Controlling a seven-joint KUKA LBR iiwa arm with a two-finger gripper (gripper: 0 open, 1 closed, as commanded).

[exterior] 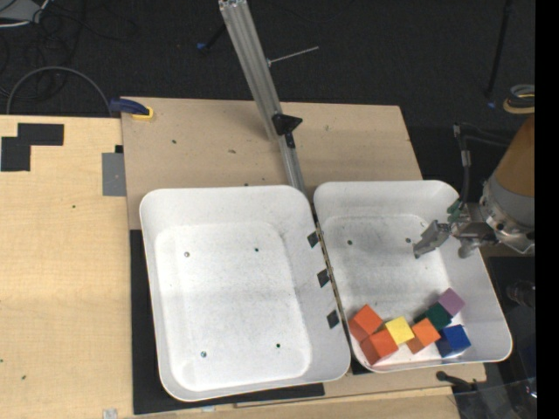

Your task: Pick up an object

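Blocks (pixel 410 330) cluster in right bin's (pixel 384 201) near corner.

No readable text, label or number appears anywhere.

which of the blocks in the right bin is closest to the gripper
The purple block. It sits at the top right of the cluster, just below the gripper; the green, blue, yellow and orange ones lie lower in the bin.
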